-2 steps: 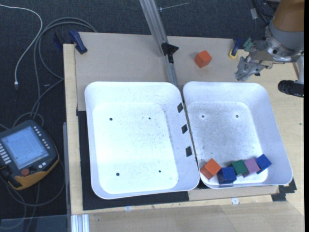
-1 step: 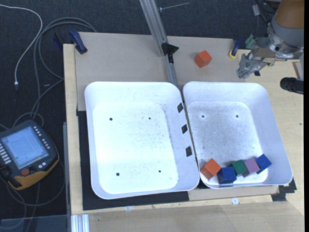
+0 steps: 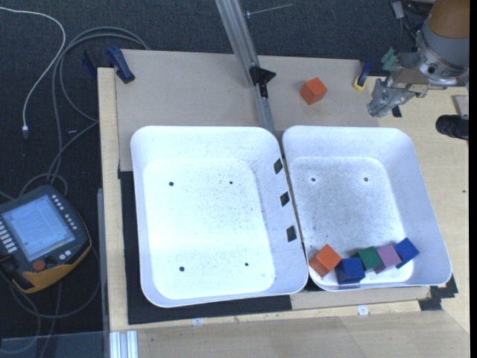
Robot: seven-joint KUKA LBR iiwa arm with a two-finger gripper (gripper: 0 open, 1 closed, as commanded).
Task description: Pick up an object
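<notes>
Lining the right bin's [image 3: 425, 192] near edge are five cubes [image 3: 364, 259]; an orange cube [image 3: 314, 90] sits on the bench [image 3: 186, 88]; the gripper's [image 3: 381, 104] state is unclear.

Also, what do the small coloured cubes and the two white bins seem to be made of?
The cubes, such as the orange cube and green cube in the right bin, look like painted wood or matte plastic: flat solid colours, sharp edges, no gloss. Which one is unclear. Both bins, the left bin too, look like thin moulded plastic: rounded corners, smooth white walls, dark speckles on the floors.
</notes>
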